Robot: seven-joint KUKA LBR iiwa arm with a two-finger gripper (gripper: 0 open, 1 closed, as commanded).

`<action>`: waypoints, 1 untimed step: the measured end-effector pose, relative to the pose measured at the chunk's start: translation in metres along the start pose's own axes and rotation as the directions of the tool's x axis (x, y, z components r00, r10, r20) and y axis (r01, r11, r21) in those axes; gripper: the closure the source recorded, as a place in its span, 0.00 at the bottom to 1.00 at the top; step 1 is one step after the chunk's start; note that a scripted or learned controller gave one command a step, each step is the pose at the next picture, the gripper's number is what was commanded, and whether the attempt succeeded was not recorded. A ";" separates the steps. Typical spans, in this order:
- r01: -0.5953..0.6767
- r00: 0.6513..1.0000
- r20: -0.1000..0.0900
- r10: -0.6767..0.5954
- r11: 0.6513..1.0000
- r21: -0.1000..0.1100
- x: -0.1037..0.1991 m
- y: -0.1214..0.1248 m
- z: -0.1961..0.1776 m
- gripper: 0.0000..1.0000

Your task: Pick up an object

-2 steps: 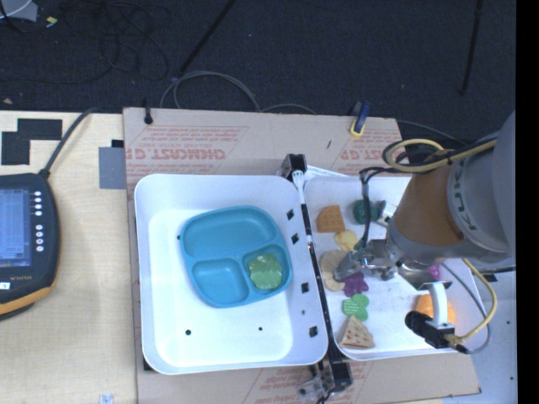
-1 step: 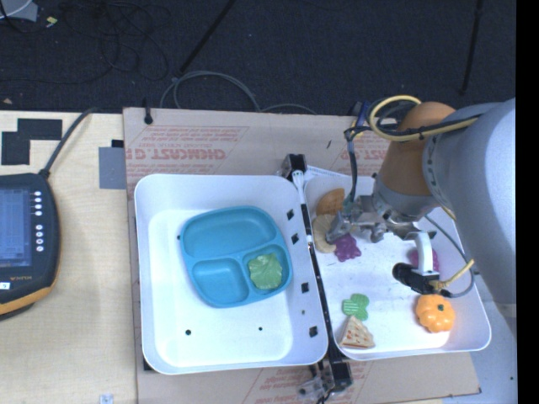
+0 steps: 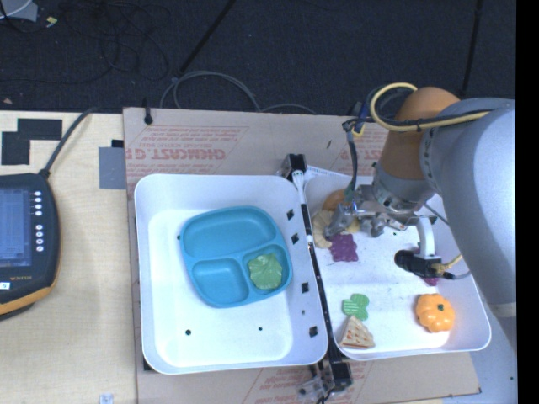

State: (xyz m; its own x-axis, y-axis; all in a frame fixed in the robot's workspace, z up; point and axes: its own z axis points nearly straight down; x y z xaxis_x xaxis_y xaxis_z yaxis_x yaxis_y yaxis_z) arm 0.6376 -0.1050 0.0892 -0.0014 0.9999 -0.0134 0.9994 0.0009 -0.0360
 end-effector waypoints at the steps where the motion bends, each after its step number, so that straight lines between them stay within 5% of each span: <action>1: -0.011 1.000 0.004 0.011 1.000 -0.018 0.002 -0.006 0.000 0.00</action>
State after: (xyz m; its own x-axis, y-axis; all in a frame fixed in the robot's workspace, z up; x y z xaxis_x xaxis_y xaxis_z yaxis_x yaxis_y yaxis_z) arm 0.6313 -0.1033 0.0895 0.0097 0.9998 -0.0174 0.9998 -0.0100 -0.0182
